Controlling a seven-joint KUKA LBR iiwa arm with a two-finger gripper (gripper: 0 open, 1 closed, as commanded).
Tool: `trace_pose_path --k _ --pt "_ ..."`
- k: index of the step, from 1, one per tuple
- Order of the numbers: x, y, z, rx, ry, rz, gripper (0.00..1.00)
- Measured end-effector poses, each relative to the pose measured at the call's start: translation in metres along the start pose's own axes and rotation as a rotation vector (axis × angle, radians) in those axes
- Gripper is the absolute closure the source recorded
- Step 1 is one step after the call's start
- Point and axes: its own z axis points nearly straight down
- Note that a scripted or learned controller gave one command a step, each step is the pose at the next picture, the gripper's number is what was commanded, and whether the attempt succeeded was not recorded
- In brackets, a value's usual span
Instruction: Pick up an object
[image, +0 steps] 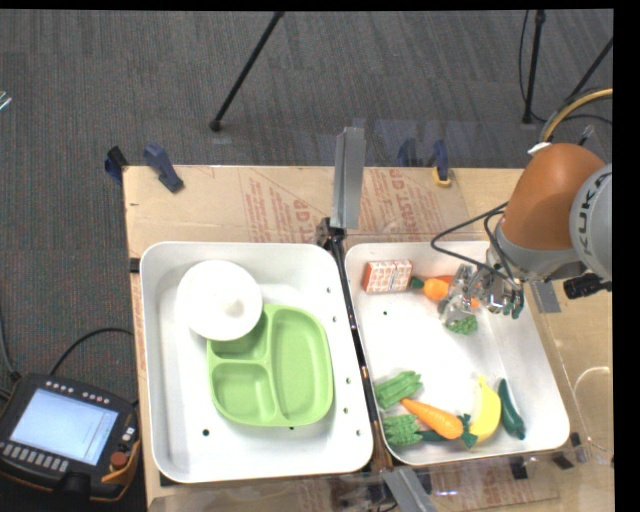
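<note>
My gripper (462, 308) hangs low over the back of the right bin (520, 335), with the orange-banded wrist behind it to the right. A small green leafy toy (461, 324) lies right under its tip, touching or nearly touching it; I cannot make out whether it is gripped. Just to the left lie a small carrot (435, 288) and an orange carton (387, 276). At the bin's front sit a green bean bundle (398, 386), a larger carrot (432, 418), another green piece (402, 430), a banana (485, 410) and a dark green cucumber (511, 408).
The left bin (160, 400) holds a green divided plate (285, 370) with a white bowl (220, 300) overlapping its back left corner. A grey post (348, 185) stands behind the divider between the bins. A teach pendant (65, 430) lies at the lower left, off the bench.
</note>
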Motion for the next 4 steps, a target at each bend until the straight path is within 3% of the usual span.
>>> trace_pose_path --k 1,2,3,4 --pt "0.005 0.000 0.002 0.001 0.024 -0.001 0.00" --pt "0.003 -0.004 0.004 0.003 0.030 0.178 0.00" --pt "0.013 0.035 0.003 0.006 0.018 0.195 0.00" --pt "0.136 0.026 0.002 0.002 0.008 0.259 0.00"
